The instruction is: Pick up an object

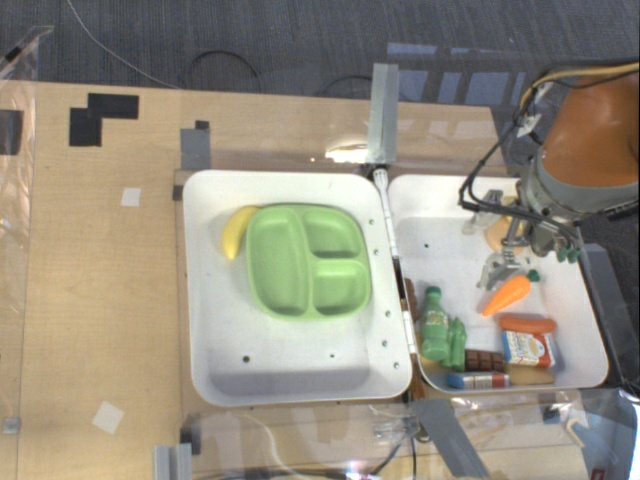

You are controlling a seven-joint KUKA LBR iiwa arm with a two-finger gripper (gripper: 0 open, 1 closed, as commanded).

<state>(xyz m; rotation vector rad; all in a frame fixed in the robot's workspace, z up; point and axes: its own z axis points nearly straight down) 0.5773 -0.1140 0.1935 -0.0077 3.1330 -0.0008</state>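
My gripper [503,265] hangs low over the right bin [440,238], near its right side, just above the upper left end of an orange carrot [508,294]. Below the carrot lie a red sausage [527,323] and a small carton [527,348]. A green bottle [434,323] stands near the bin's left wall, with a brown chocolate bar [485,361] and a blue-and-red marker [478,379] along the front wall. A tan object [496,231] is partly hidden behind the wrist.
The left bin [215,348] holds a green divided plate [305,261] with a yellow banana [236,230] at its upper left edge. The grey arm with its orange band [590,138] covers the right bin's far right corner.
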